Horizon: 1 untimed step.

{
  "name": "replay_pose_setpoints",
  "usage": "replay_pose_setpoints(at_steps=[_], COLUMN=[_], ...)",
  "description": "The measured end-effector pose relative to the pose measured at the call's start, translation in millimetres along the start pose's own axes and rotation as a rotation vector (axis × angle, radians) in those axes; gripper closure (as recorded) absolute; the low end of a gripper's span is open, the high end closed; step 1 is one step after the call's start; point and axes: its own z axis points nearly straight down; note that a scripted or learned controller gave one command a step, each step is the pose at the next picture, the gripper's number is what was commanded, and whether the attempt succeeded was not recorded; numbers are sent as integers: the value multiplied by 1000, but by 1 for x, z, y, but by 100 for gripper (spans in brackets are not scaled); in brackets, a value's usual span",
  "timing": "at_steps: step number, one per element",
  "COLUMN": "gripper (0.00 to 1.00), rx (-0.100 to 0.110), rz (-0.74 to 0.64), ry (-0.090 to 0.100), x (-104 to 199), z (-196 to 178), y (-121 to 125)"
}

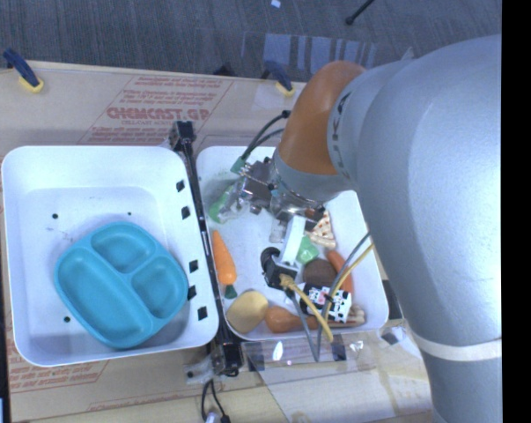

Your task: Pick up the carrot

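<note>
- The carrot [223,256] is seen in the right bin [367,263], at its 9 o'clock side, laid just beside the left wall. It runs roughly 12 to 6 o'clock, with its dark green end toward 6.
- The gripper [252,192] is seen above the same bin, toward 1 o'clock from the carrot. Nothing is seen held in it, and how far it is open cannot be told, as it is hidden under the wrist.
- The step in hand is judged to be the approach – no grasp has been made yet.
- 1 shift toward 7 o'clock is called for, then a descent with the jaws set across the carrot – clear of the wall and of the yellow potato [247,310] at 6 o'clock.
- The blue plate [120,282] in the left bin [18,236] is not involved.
</note>
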Motion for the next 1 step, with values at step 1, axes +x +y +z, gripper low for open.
replay_pose_setpoints(at_steps=[1], gripper=[0], rx=[-2], rz=[-191], ry=[-2], x=[-32], z=[1], y=[-61])
